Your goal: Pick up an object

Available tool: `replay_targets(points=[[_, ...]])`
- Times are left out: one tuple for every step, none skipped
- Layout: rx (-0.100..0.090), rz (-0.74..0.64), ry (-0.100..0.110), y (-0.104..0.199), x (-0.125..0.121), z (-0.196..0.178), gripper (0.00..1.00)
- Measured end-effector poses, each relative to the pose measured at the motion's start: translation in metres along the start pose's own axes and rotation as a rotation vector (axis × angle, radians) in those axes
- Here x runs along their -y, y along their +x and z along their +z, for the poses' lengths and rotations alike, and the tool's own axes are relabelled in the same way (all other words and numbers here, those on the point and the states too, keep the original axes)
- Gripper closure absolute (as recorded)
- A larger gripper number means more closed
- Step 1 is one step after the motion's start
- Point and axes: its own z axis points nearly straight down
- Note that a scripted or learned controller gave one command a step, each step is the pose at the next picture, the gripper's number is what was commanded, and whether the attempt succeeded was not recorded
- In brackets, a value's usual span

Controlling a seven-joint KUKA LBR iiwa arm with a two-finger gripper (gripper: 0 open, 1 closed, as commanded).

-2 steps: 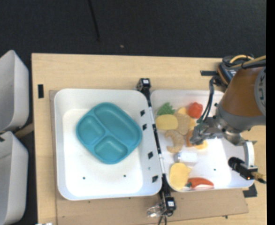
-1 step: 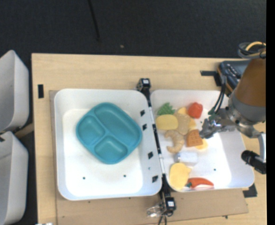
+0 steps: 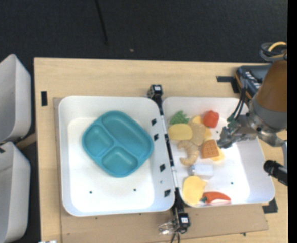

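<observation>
My claw is low in the right bin, near its middle, just beside the orange waffle piece — I cannot tell how it stands. The toy foods lie along this bin's left side: a red tomato, a yellow piece, a red pepper. The left bin holds a blue plate.

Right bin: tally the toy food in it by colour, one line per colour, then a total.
Yellow: 3
Red: 2
Tan: 2
Green: 1
Orange waffle: 1
Total: 9, though the pieces overlap, so the count is approximate.
</observation>
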Motion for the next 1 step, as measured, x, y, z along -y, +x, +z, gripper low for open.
replay_targets(points=[[0.000, -0.003, -0.002, 0.0269, -0.0362, -0.0054, 1.00]])
